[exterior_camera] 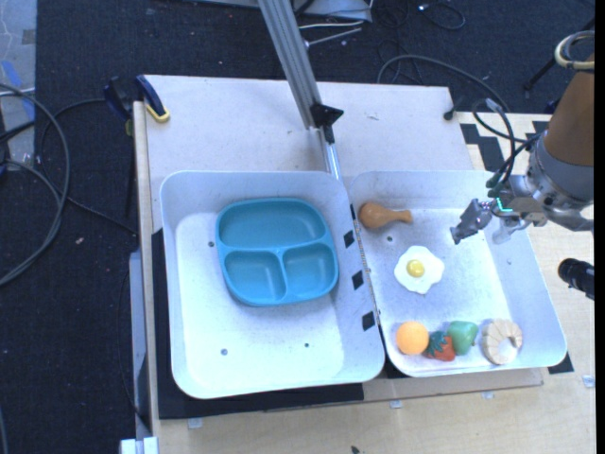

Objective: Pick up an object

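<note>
Two white bins are seen on the bench, gripper (482, 220) hung empty, fingers apart, over right bin (529, 282) beside fried egg (418, 270); flat egg could be slipped off.

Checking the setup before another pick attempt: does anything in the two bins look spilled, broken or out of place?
Nothing stands out. The blue divided plate lies flat in the left bin. In the right bin, the drumstick, fried egg, orange and other toy foods lie apart and look whole.
</note>
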{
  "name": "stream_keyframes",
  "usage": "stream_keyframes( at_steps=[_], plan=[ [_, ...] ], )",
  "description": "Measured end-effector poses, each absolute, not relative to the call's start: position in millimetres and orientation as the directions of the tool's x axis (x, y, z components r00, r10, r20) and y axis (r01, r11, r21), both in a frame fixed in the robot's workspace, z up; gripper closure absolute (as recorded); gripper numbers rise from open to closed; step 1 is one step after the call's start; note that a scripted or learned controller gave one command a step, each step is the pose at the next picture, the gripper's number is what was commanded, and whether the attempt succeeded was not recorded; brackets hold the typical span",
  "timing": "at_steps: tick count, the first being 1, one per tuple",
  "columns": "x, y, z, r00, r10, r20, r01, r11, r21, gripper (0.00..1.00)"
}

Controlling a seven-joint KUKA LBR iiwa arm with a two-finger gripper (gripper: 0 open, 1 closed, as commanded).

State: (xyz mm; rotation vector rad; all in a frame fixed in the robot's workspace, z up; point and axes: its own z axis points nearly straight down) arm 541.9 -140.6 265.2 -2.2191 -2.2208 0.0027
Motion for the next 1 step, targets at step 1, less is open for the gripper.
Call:
stream_keyframes(
  at_steps=[1],
  plan=[
    [542.4,-140.7,266.2,-0.001,1.0,0.0,1.0,0.001,0.0,0.0]
  ],
)
